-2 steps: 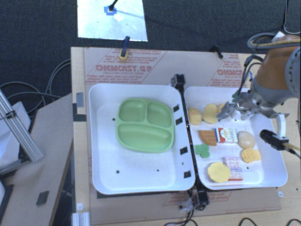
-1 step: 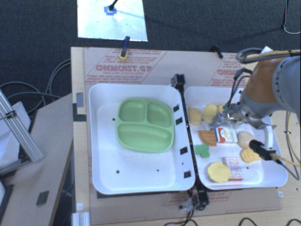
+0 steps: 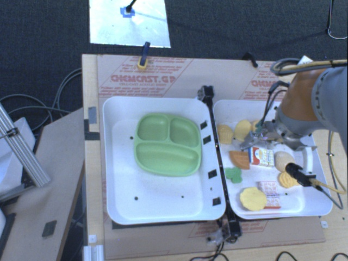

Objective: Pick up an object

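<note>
My gripper (image 3: 252,141) hangs low in the right bin (image 3: 312,203), near its middle. It sits just above a white and red carton (image 3: 262,157) and an orange wedge (image 3: 238,159). A yellow rounded piece (image 3: 242,128) lies just behind it and a second one (image 3: 224,133) to the left. I see nothing held in the gripper. The grey arm with its orange band (image 3: 304,99) covers the bin's far right part.
The right bin also holds a small green piece (image 3: 234,174), a yellow disc (image 3: 253,198), a pink and white packet (image 3: 269,192), a beige ball (image 3: 283,160) and a ridged yellow piece (image 3: 286,180). A green divided plate (image 3: 167,144) lies in the left bin (image 3: 125,200).
</note>
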Robot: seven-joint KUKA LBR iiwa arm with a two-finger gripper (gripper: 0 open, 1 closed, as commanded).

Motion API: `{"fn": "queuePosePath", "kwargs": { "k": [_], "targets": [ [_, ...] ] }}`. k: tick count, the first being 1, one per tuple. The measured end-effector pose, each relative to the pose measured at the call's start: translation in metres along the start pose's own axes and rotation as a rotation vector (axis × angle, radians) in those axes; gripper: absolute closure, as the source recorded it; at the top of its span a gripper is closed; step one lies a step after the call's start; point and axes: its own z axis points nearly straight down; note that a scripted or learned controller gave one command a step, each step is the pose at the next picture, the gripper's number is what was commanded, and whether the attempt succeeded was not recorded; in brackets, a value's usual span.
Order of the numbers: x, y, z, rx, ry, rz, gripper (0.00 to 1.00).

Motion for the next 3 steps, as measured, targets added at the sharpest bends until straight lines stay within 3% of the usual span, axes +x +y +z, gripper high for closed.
{"fn": "queuePosePath", "kwargs": {
  "k": [1, 3],
  "targets": [
    [0.000, 0.001, -0.011, -0.003, 0.000, 0.000, 1.00],
    [0.008, 0.001, -0.121, -0.006, -0.002, -0.004, 1.00]
  ]
}}
